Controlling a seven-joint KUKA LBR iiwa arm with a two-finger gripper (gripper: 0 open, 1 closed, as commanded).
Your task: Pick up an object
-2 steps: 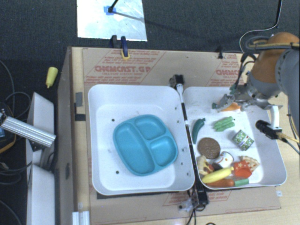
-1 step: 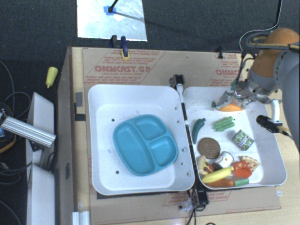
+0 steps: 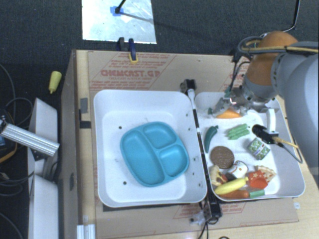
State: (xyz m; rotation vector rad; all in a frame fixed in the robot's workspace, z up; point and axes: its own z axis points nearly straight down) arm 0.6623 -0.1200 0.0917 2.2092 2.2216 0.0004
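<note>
- Gripper [image 3: 230, 105] is down at the far end of the right bin [image 3: 294, 183], roughly at 12 o'clock in that bin, with the grey arm [image 3: 294, 78] sweeping in from 3 o'clock.
- Can't tell how its tips stand — the metal ends are a bright smear, too small to read.
- Right under it lies the orange piece [image 3: 229, 115], seemingly touching or just below the tips; whether it is actually caught, I cannot say.
- Key relation: that orange piece lies toward 6 o'clock of the gripper, barely offset, and its long axis runs 9-to-3 across the view.
- My read — a grasp wants the tips straddling its short side, so closing along the 12-to-6 line.
- Other candidates sit farther toward 6 o'clock: green pepper [image 3: 210, 133], green beans [image 3: 238, 131], brown disc [image 3: 222, 156], banana [image 3: 230, 185].
- Left bin [image 3: 109, 103] carries the blue tray [image 3: 153, 152], well away at 9 o'clock.
- Crowding is light around the orange piece, so it looks the likeliest pick.
</note>
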